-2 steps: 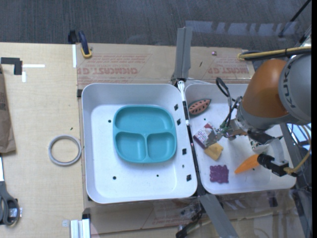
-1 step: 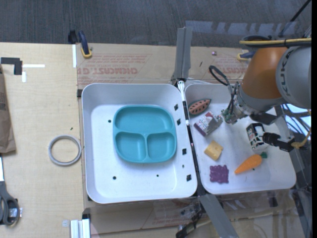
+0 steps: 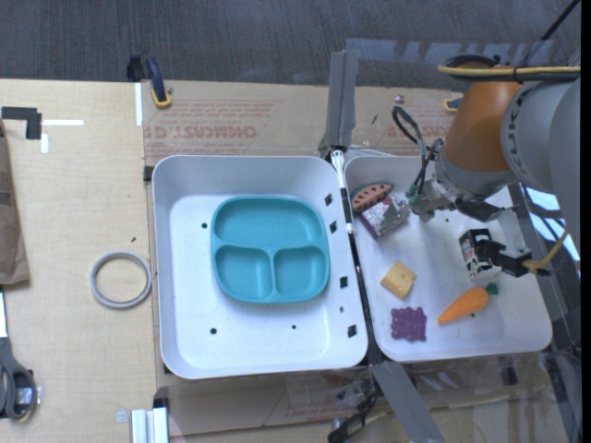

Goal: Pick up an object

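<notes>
The gripper [image 3: 399, 212] is low in the right bin [image 3: 517, 335], near the frame's middle right, right by a small dark-and-grey thing [image 3: 380, 218] and a red slice [image 3: 371, 194]. I cannot tell how the gripper is set. It could bump both and catch neither. The arm hides the bin's top right corner.
</notes>
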`<state>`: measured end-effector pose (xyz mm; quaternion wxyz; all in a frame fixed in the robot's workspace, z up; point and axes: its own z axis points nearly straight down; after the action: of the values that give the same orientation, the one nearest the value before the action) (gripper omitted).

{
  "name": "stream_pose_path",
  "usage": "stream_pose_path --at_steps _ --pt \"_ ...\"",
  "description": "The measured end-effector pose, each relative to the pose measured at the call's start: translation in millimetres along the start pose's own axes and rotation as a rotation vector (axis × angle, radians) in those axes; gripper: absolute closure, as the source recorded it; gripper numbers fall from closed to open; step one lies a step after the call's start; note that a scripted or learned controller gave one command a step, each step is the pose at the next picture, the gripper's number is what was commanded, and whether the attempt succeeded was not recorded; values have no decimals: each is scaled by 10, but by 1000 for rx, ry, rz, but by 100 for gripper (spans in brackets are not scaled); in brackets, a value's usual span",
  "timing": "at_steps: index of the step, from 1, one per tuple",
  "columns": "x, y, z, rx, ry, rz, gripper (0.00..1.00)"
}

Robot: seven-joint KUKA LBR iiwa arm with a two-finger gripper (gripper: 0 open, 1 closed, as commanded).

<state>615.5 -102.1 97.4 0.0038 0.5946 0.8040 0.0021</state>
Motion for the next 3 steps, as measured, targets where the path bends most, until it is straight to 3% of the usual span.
stream_pose_path --at_steps 1,2,3 --pt "116 -655 2 0 1 -113 0" --pt "-217 -196 -1 -3 -1 -657 0" --pt "-821 -510 44 4 2 -557 0"
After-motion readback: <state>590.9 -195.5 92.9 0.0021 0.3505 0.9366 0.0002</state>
